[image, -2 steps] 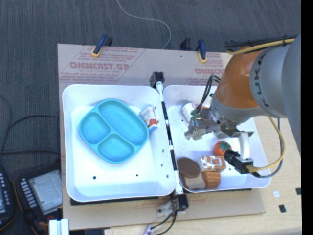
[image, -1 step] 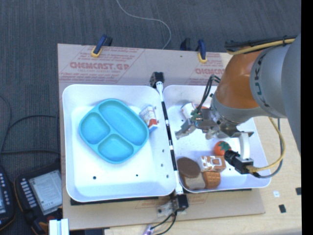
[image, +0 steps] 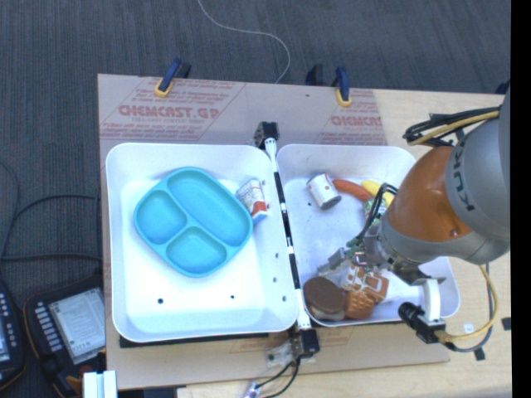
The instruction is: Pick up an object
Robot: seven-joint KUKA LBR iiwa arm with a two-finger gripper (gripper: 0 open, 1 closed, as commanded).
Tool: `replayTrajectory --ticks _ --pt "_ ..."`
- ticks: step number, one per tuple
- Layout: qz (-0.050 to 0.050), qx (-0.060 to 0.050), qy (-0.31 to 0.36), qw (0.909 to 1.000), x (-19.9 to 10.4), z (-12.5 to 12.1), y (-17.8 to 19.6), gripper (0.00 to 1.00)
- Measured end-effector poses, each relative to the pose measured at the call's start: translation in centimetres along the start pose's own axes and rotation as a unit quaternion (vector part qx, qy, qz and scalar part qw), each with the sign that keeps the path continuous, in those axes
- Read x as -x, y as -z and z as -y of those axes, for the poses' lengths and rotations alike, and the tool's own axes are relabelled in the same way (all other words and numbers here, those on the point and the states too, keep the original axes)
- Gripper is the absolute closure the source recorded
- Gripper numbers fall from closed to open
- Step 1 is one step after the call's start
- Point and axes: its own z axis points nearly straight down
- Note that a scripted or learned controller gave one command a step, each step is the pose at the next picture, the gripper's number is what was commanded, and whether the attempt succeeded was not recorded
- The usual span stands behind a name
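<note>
On your left, the left bin (image: 124, 222) holds a blue divided plate (image: 192, 220), lying flat with its three compartments facing up. Just beside the plate's right edge, near the divider (image: 282, 214) between the bins, you have a small crumpled red-and-white packet (image: 254, 197).

Moving across the divider into the right bin (image: 299, 160), a small white cup-like piece (image: 322, 191) lies on its side near the back, with an orange carrot-shaped item (image: 352, 189) just to its right and a yellow piece (image: 371, 191) touching the carrot's far end. At the front of this bin sit a brown round chocolate-coloured disc (image: 323, 298) and, touching it on the right, a waffle-patterned tan piece (image: 365, 293).

The gripper (image: 358, 259) hangs low over the right bin, directly above the waffle piece and close to the disc. You cannot tell from here whether it is apart or together, nor whether it touches the waffle piece; the wrist and the orange band (image: 419, 206) cover much of it. Nothing is visibly held.
</note>
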Motion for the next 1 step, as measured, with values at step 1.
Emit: replayTrajectory --ticks 1 --pt "0.001 0.003 0.000 1.0000 0.04 -0.18 1.09 1.00"
